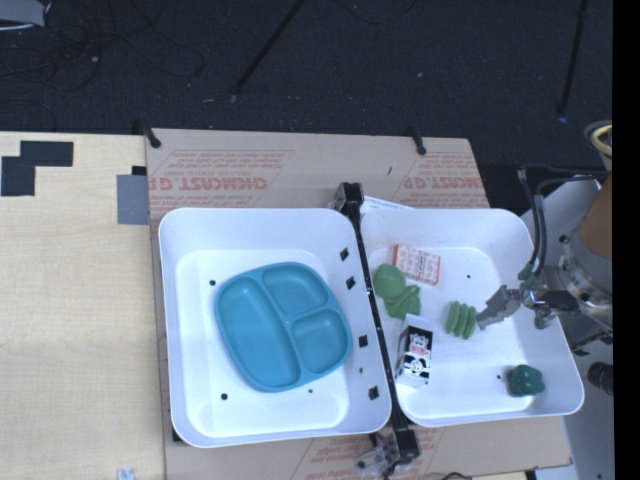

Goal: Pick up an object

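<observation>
My gripper point(497, 308) reaches in from the right over the right bin point(548, 400), low above its floor. Just left of its tip lies a light green ridged piece point(461, 319), close to it but with a small gap. A light green lumpy toy point(394, 290) sits near the divider between the bins. A red and white packet point(417, 264) lies toward the back. Near the front left of this bin lies a small black and white box point(415, 355), and a dark green object point(524, 379) rests at the front right. Nothing is seen held.
The left bin point(180, 268) holds a blue divided plate point(281, 323). A black divider point(366, 308) runs between the bins. Cardboard point(250, 173) lies under both, and a wooden bench top point(70, 308) extends to the left.
</observation>
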`<state>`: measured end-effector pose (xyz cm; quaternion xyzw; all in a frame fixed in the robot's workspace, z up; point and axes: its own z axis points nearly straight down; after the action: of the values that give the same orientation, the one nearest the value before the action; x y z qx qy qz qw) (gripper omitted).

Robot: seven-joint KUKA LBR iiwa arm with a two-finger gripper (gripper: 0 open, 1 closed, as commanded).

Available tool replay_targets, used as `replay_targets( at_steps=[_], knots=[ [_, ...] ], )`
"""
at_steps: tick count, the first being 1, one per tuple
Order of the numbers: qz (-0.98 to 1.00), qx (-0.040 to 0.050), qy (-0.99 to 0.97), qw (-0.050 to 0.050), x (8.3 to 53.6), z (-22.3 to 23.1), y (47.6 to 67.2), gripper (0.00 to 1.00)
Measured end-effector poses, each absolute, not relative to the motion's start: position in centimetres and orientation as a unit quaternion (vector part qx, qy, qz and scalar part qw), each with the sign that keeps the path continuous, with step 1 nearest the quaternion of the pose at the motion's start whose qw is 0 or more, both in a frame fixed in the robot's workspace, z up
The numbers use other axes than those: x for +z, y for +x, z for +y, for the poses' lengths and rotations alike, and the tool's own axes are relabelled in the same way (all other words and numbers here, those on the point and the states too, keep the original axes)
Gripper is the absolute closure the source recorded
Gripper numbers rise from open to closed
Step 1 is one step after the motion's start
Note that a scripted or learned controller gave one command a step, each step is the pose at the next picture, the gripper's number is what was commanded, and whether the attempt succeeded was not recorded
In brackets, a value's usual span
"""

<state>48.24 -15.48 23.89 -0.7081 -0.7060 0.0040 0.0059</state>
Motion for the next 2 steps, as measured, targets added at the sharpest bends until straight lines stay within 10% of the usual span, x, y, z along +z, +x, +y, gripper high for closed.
replay_targets(
  at_steps=[2],
  knots=[
    [-0.707,0.0017,-0.707,0.004,20.1,-15.2,48.4,0.00]
  ],
)
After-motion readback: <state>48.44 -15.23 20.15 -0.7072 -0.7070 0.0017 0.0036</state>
